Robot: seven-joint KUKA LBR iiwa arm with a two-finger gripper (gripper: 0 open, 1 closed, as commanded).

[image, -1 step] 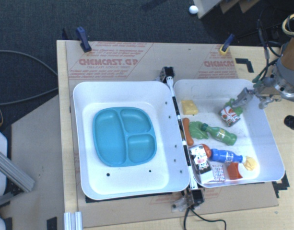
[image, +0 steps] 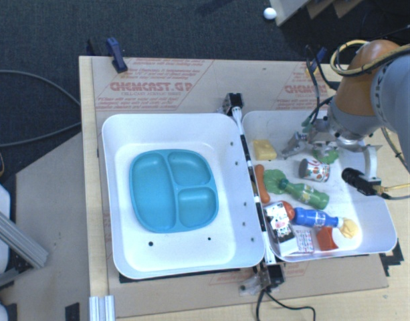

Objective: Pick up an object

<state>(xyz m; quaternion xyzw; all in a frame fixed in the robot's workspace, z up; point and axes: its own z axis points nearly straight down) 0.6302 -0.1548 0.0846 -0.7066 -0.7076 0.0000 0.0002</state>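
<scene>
Approach step: gripper [image: 310, 141], fingers spread and holding nothing, hovers above small can [image: 315, 171]; next requires descent and closing.

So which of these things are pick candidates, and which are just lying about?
Job:
tool
yellow block
small can
green bottle
blue bottle
orange stick

Lying about:
blue divided plate in the left bin
blue clamp

A divided plate [image: 174, 190] lies in the left bin [image: 118, 139]; small items crowd the right bin [image: 382, 226].
</scene>
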